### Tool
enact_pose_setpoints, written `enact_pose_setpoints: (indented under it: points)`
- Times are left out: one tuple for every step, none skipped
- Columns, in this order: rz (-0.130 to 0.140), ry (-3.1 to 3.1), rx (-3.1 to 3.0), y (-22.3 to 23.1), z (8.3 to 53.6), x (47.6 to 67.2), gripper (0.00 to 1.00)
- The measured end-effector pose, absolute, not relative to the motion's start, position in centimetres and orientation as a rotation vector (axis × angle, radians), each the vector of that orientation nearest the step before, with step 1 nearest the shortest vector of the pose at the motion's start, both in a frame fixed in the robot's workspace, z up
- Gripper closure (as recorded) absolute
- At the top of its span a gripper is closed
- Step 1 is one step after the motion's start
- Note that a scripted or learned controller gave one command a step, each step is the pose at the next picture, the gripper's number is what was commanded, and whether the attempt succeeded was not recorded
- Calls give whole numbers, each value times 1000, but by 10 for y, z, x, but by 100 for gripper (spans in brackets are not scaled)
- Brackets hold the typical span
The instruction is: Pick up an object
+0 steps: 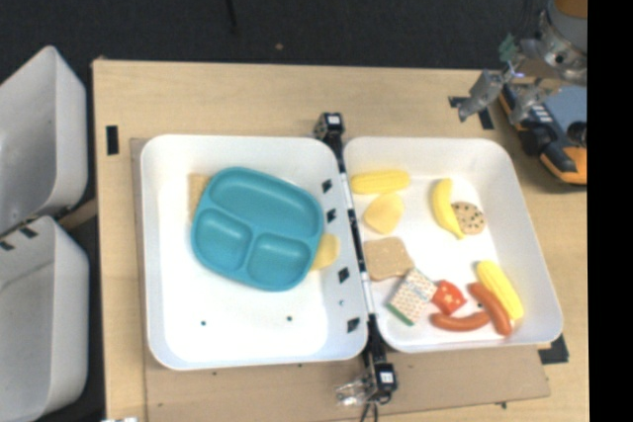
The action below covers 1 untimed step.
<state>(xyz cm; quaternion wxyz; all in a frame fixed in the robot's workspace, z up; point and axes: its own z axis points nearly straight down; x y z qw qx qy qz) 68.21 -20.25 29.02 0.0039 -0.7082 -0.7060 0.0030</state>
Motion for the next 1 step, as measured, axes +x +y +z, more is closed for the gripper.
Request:
enact_pose_setpoints:
  points:
    - [-1,-2221,-2224,-202,297,684,0]
